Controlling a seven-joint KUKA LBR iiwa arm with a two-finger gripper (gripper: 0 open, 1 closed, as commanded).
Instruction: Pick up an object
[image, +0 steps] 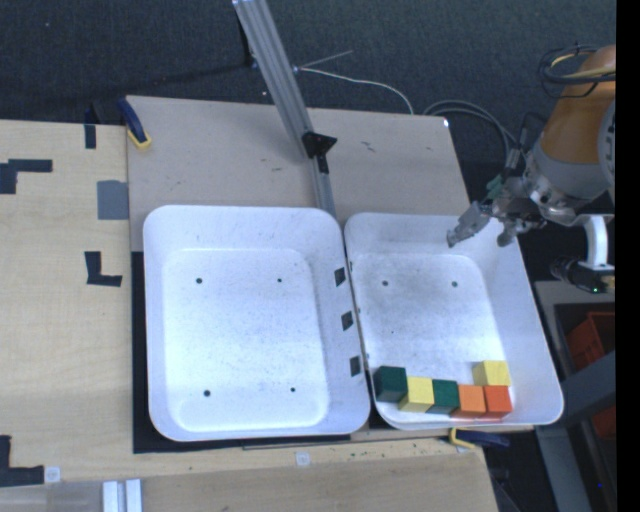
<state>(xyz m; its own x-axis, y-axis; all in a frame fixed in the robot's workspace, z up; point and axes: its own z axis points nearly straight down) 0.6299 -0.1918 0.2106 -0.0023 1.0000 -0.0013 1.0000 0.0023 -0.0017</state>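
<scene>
The gripper (482, 228) hangs over the far right rim of the right bin (520, 300); its jaws point down and leftward, and nothing sits between them; how far apart they stand I cannot tell at this size.

The blocks lie well apart from the jaws, at the opposite, near edge of that bin, packed in a row that touches the wall: a dark green block (390, 381) at the left end, then a yellow block (419, 392), a green block (444, 397), an orange block (470, 399) and a red-orange block (497, 400), with another yellow block (491, 373) just behind the last two.

They look like small, light, rigid cubes; flat faces should grip well; the dark green one seems easiest to take, since its left and far faces stand free, while the others press against neighbours and leave little room for a finger; the left bin (160, 300) lies farther still from the jaws.
</scene>
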